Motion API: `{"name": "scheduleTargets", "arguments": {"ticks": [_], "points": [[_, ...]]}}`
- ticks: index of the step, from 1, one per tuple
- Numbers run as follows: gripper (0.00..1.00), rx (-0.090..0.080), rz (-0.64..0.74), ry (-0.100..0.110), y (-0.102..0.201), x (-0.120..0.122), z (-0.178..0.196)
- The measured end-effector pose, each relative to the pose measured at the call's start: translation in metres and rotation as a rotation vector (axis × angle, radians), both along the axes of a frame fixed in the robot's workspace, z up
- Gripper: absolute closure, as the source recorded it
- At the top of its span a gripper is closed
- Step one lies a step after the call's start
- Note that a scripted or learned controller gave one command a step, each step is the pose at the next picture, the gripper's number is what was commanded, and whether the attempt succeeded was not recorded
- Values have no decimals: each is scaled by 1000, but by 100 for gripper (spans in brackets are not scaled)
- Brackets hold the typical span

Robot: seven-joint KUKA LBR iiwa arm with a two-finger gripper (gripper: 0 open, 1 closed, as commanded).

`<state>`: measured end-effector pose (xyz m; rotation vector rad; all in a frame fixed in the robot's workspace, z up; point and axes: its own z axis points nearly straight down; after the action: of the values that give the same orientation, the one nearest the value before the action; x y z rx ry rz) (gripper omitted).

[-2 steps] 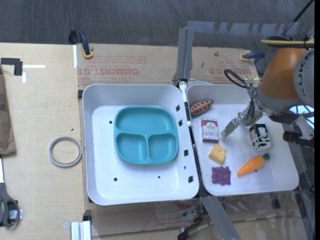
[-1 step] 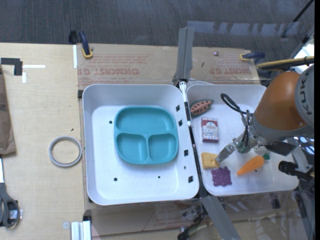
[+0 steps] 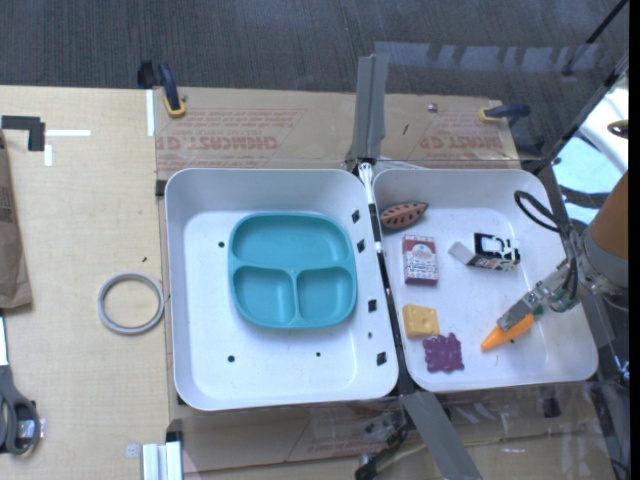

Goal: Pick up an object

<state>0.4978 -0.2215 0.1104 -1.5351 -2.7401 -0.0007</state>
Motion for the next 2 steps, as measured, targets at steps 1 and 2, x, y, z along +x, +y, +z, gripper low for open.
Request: {"name": "scheduleTargets", "arguments": {"ticks": [1, 2], "points": [[0, -1, -285, -1, 8, 33, -19], [0, 3, -281, 4, 2, -20, -19]]}}
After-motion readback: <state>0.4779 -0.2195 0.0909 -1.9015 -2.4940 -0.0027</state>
